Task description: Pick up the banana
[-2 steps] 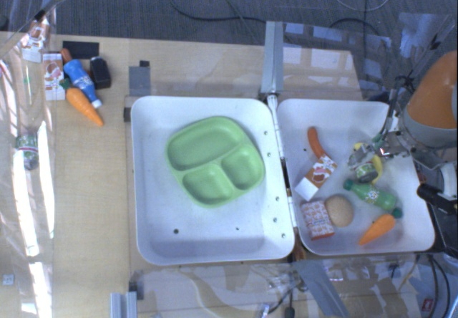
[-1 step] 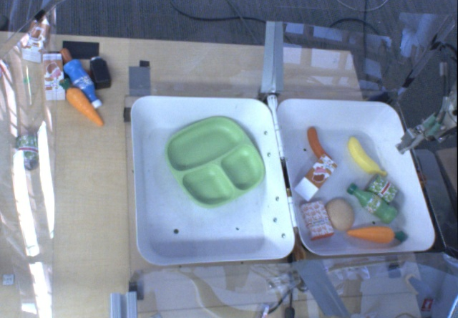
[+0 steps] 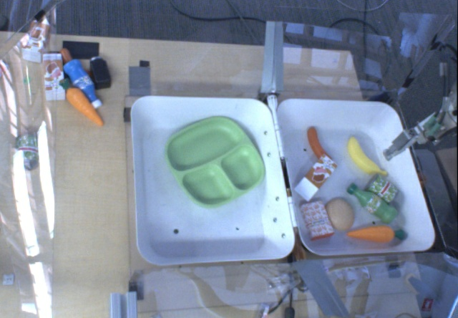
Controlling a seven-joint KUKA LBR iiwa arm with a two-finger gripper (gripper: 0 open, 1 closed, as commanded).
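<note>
My gripper [image 3: 398, 146] pokes in at the right edge, over the right rim of the right bin [image 3: 401, 117]. Most of my arm is cut off by the frame, and what shows is a grey slanted piece too small and blurred to read; I cannot tell how my jaws stand. Nothing shows between them.

The banana [image 3: 363, 157] lies in the right bin, upper right part, tilted, just left of my gripper and apart from it. Left of it lies a sausage [image 3: 316, 142], and below that a small carton [image 3: 316, 176] with a red-and-white label whose writing I cannot make out. A green bottle [image 3: 372, 203] lies below the banana, just beside a green can [image 3: 382, 187] with a patterned label, unreadable. Near the front sit a red box [image 3: 315, 220], partly hard to make out, a brown round thing [image 3: 341, 213] touching it, and a carrot [image 3: 376, 235].

The left bin [image 3: 150, 166] holds a green tray [image 3: 215, 160] with three compartments.

On the desk [image 3: 79, 188] at upper left lie another carrot [image 3: 84, 107], a blue bottle [image 3: 81, 83], a black block [image 3: 99, 72] and small cartons [image 3: 52, 74] with print too small to read. Clear plastic glare hides part of the desk's left edge.
</note>
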